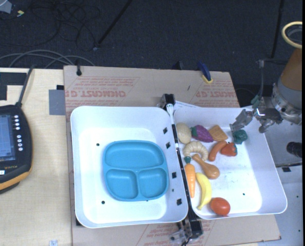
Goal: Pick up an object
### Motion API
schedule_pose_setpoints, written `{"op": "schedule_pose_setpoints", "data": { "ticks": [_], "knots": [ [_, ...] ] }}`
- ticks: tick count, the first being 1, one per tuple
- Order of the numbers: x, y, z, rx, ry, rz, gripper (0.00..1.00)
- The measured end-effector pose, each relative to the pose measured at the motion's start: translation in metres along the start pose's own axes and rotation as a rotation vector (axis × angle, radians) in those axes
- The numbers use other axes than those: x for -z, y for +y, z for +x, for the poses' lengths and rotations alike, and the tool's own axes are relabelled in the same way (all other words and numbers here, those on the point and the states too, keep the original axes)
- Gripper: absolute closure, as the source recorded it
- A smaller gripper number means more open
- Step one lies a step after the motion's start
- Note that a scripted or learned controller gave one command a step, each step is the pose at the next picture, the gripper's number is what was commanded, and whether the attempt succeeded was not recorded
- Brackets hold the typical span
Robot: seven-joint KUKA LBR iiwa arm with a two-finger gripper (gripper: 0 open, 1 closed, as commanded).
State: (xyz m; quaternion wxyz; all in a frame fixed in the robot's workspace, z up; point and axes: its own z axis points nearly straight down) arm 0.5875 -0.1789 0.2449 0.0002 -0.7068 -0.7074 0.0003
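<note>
Gripper [255, 118]: poised at the right bin's [275, 188] far edge, grip state indiscernible, nothing visibly held; toy food [206, 160] heaped just left, awaiting picking.

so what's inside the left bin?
The left bin holds one blue divided tray, three compartments, nothing visible in them. Whatever lies beneath the tray is covered.

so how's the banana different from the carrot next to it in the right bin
The banana is yellow and curved; the carrot is orange and straight, tapering to a point. The banana lies nearer the bin's lower edge, its end close to a red tomato; the carrot lies along the divider side. Both are toy foods lying flat, side by side.
</note>
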Motion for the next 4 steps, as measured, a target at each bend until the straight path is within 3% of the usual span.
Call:
{"op": "schedule_pose_setpoints", "data": {
  "ticks": [1,2,3,4],
  "knots": [
    [-0.123,-0.030,0.071,0.004,0.007,0.014,0.00],
    [-0.143,-0.053,0.078,-0.009,-0.011,-0.017,0.00],
    [-0.138,-0.058,0.081,-0.012,-0.001,0.001,1.00],
    [-0.052,-0.009,0.146,0.007,0.002,-0.008,1.00]
  ]
}}
